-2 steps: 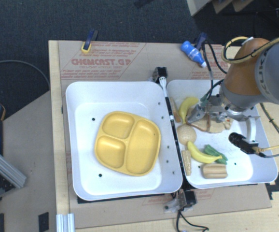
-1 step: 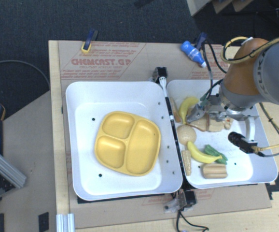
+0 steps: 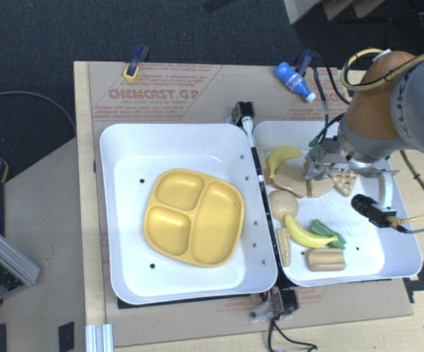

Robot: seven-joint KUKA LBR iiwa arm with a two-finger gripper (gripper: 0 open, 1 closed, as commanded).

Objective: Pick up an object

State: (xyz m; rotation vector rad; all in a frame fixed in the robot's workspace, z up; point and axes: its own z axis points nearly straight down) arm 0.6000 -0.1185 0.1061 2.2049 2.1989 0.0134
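The right bin (image 3: pixel 395 259) holds several toy foods. A yellow banana (image 3: pixel 282 155) lies at its back left, with a tan bread slice (image 3: pixel 288 182) just in front of it. My gripper (image 3: pixel 313 172) is down inside this bin, at the right edge of the bread slice. To its right lies a checkered cracker piece (image 3: pixel 344 181). Nearer the front are a pale round piece (image 3: pixel 282 205), a second banana (image 3: pixel 304 234), a green piece (image 3: pixel 329 231) and a brown sausage (image 3: pixel 326 260). I see nothing lifted off the bin floor.
The left bin (image 3: pixel 124 152) holds a yellow divided plate (image 3: pixel 194 216). A thin tan stick (image 3: pixel 284 247) lies along the right bin's left wall. A blue bottle (image 3: pixel 294 80) and a blue-and-yellow clamp (image 3: pixel 134 63) lie on the board behind the bins.
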